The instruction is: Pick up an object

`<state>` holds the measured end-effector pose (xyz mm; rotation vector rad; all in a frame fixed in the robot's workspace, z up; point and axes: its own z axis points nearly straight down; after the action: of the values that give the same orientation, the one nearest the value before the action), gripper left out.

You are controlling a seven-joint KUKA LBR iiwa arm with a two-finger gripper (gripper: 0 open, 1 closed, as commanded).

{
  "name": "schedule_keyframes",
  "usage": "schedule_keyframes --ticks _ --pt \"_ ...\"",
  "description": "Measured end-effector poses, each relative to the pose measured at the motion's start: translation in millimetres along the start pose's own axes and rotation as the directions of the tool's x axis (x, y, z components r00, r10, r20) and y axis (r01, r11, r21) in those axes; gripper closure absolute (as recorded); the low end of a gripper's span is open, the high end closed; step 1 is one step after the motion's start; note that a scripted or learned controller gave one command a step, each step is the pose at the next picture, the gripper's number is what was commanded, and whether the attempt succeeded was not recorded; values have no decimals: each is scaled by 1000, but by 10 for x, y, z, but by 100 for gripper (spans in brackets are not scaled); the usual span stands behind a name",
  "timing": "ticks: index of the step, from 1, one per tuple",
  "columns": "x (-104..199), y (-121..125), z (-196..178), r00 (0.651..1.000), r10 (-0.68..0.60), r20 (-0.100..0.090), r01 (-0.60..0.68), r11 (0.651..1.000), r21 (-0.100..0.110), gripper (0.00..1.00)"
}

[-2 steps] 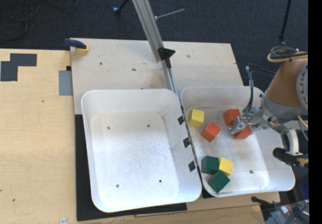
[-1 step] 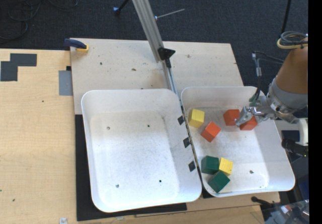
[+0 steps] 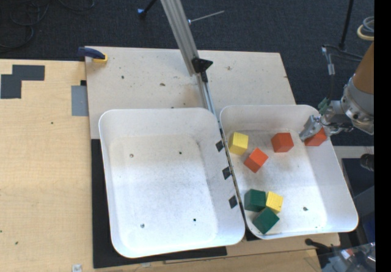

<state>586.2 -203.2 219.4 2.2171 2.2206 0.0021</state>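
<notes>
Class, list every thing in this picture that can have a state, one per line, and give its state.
gripper: over the right bin's far right rim, shut on a red block
red block: between the fingers, lifted
right bin: holds six loose blocks
left bin: upright, no blocks in it
green blocks: two, touching, near front
yellow block: resting against a green one

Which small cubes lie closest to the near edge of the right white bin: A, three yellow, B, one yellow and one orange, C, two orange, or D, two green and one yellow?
D: two green cubes and a yellow cube cluster near the front of the right white bin.
</notes>
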Motion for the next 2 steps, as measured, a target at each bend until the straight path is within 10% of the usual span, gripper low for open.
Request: schedule_keyframes --ticks 2 --pt "433 -28 -347 1000 -2 -4 2 1000 8 100"
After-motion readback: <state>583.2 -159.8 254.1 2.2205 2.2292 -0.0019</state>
